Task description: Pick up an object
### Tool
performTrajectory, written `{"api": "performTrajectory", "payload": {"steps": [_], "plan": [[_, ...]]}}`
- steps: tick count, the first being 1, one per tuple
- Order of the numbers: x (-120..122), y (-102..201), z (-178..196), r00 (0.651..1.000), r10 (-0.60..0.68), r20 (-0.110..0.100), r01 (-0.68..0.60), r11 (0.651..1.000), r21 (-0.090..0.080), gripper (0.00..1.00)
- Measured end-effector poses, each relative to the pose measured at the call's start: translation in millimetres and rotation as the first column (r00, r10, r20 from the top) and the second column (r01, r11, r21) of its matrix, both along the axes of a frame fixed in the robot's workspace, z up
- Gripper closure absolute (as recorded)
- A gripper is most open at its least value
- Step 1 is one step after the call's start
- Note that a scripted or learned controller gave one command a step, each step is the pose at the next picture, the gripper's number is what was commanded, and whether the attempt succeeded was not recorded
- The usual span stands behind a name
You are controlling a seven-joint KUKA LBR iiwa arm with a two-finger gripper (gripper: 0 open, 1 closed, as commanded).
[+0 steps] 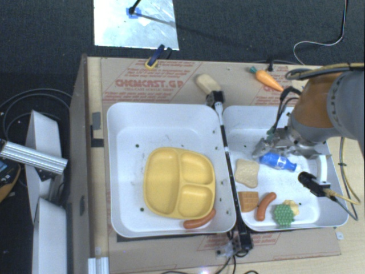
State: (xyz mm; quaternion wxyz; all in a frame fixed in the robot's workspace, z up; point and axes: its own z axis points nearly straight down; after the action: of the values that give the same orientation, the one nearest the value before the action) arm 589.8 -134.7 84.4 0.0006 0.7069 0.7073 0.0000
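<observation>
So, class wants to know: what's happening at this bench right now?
A grey robot arm reaches into the right bin, its end effector low beside a blue object. Toy bread, a sausage and a green piece lie nearby. The left bin holds a yellow divided plate.

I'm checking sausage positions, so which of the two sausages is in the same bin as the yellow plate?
The sausage lying below the yellow plate in the left bin. The other sausage lies in the right bin, between a cracker and green broccoli.
</observation>
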Motion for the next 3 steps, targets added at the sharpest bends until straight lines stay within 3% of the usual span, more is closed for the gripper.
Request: {"api": "performTrajectory", "payload": {"steps": [1,2,3], "plan": [[-11.2,-23.3,0.2,1.0,0.0,0.0,0.0,1.0,0.0,0.0],[-10.1,-23.0,10.9,1.0,0.001,0.003,-0.001,1.0,0.0,1.0],[-10.2,-23.0,10.8,1.0,0.001,0.003,-0.001,1.0,0.0,0.0]]}}
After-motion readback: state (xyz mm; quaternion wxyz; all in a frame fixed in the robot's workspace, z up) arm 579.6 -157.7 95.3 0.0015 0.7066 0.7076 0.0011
